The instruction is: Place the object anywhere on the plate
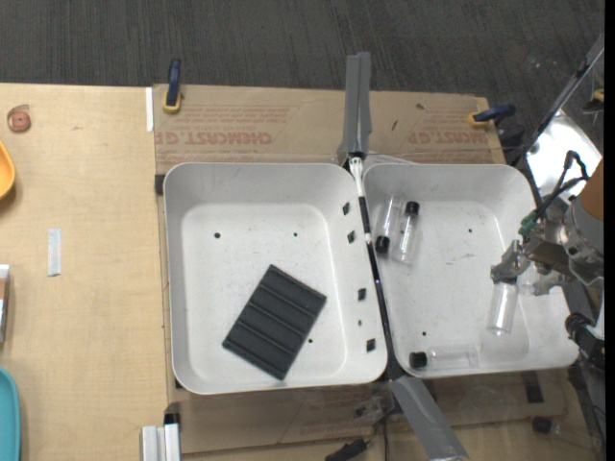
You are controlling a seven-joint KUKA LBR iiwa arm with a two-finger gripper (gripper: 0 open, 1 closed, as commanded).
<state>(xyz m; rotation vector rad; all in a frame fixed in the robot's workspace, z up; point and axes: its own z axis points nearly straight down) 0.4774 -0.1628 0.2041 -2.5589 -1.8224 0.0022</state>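
A black ribbed plate lies flat and askew in the left bin, towards its front. My gripper hovers over the right side of the right bin, far from the plate. A clear vial pokes out from between its fingers and hangs down towards the bin floor. The fingers are shut on the vial's upper end.
Two more clear vials with black caps lie side by side near the right bin's back left corner. Another clear vial lies along its front wall. A raised divider separates the bins. Cardboard and a wooden bench surround them.
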